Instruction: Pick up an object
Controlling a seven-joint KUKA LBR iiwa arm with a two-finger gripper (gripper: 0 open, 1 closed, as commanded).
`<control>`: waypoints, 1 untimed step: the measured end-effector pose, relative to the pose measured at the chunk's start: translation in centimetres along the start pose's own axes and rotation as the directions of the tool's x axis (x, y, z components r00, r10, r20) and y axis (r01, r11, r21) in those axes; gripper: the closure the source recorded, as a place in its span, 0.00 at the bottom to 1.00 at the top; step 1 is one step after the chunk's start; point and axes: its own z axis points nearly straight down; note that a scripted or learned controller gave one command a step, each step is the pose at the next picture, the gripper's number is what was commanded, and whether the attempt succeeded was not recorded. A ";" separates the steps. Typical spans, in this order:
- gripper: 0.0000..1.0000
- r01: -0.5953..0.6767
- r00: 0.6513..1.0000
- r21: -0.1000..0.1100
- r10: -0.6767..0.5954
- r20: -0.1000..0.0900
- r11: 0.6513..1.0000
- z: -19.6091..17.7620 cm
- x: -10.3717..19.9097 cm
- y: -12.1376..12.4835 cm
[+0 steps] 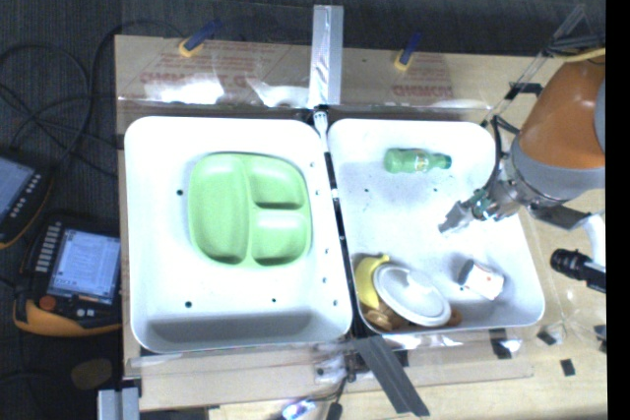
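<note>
Objects for picking lie in the right bin (pixel 340 211), and I count four of them there. One green plastic bottle (pixel 417 160) lies on its side, up and to the left of the gripper (pixel 459 217), near but not touching it. One small white box with a red part (pixel 480 281) lies just below the gripper, apart from it. One white bowl turned upside down (pixel 414 295) rests lower and to the left of the gripper, and it leans on one yellow object (pixel 367 276), whose kind I cannot tell, at the bottom left corner of this bin. The gripper hangs over the bare floor of the right bin and nothing is between its fingers; how wide they stand I cannot tell. Far to the left of the gripper, in the left bin (pixel 148 211), lies one green divided tray (pixel 250 209) with three compartments.
</note>
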 end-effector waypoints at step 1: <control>1.00 0.103 0.995 0.001 -0.103 -0.001 0.995 7.7 -1.7 -4.0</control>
